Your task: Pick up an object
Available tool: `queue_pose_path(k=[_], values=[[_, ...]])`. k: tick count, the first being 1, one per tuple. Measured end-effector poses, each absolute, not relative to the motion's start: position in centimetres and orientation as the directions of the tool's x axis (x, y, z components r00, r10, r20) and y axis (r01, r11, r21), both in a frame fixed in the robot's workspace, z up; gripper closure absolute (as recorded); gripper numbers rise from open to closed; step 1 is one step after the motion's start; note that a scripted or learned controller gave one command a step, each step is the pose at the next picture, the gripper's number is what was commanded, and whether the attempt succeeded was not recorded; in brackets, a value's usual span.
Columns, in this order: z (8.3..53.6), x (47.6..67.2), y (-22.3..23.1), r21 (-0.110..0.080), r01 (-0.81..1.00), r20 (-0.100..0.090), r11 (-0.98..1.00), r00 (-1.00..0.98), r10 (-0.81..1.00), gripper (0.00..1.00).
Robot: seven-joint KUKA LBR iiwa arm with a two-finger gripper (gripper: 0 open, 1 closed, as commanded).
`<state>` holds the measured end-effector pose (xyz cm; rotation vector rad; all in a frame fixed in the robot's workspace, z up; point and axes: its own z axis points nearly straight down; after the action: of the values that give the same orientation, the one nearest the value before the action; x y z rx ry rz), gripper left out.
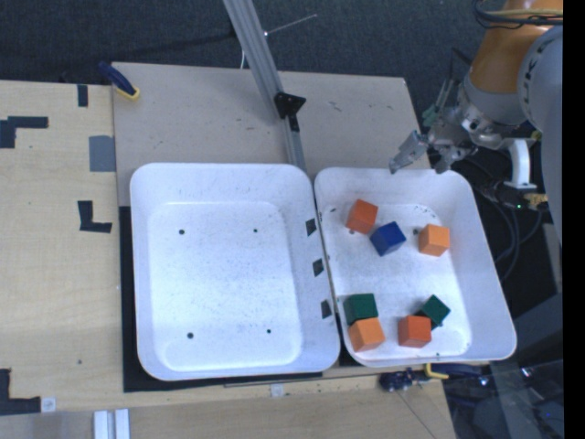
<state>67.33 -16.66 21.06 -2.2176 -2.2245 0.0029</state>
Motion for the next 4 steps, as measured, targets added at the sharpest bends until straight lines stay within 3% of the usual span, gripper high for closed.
queue_pose_path(k=[1,3,4], values=[[21.1,67.3,-16.7,-0.002,1.000,-0.002,0.003,-0.003,1.000,0.00],[10.2,67.2,-17.2,-0.009,1.000,0.000,0.003,-0.003,1.000,0.00],[9.2,67.1,-17.2,-0.007,1.000,-0.002,0.002,-0.002,1.000,0.00]])
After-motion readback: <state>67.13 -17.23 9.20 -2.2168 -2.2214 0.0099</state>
